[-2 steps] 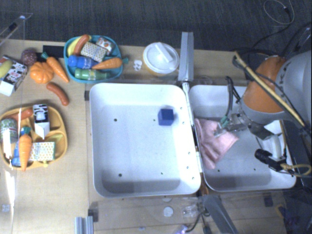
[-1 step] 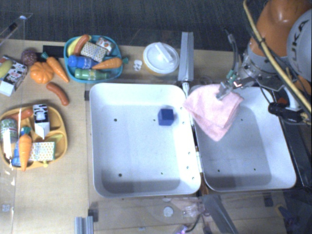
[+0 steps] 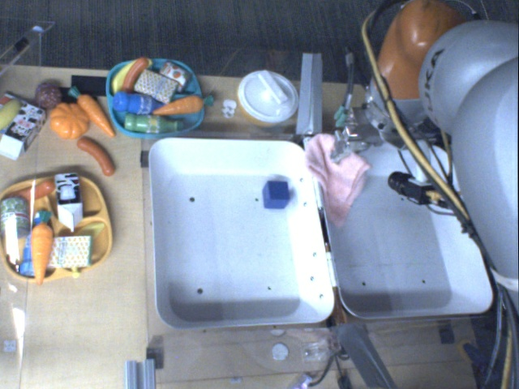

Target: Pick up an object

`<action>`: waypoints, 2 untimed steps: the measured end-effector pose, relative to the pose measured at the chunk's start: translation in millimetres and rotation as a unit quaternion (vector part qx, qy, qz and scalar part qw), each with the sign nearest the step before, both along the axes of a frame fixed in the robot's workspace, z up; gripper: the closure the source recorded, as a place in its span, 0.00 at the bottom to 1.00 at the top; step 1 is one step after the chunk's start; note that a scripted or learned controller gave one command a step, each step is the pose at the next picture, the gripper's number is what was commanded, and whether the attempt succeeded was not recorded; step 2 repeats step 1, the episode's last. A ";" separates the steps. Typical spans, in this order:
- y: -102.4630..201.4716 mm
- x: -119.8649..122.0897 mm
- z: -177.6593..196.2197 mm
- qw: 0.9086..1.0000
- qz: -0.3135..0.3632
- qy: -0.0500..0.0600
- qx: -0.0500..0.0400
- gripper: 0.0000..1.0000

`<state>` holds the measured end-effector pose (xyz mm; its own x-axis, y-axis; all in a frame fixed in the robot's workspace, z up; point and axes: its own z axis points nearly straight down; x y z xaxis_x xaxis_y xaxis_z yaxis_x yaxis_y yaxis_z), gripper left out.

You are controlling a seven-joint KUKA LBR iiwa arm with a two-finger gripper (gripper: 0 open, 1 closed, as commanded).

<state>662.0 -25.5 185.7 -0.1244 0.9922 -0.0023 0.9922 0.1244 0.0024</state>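
Observation:
A pink cloth [image 3: 337,178] hangs at the far left corner of the right bin [image 3: 422,298], draped over the rim shared with the left bin [image 3: 203,298]. My gripper [image 3: 348,138] sits right at the cloth's top edge, and the bunched top of the cloth is pinched between its fingers; the cloth narrows downward as it hangs. A small blue cube [image 3: 276,194] lies in the left bin near its far right side, apart from the gripper.
Behind the bins stand a white lidded container [image 3: 268,96] and a blue bowl [image 3: 122,122] of toy food. On the bench at left are a yellow plate [image 3: 102,217] of toys, a toy pumpkin [image 3: 67,121] and a sausage [image 3: 97,156]. The arm covers the right.

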 end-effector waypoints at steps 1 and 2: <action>0.8 7.1 2.9 1.000 -0.007 0.000 0.000 1.00; 0.8 7.1 2.9 1.000 -0.007 0.000 0.000 1.00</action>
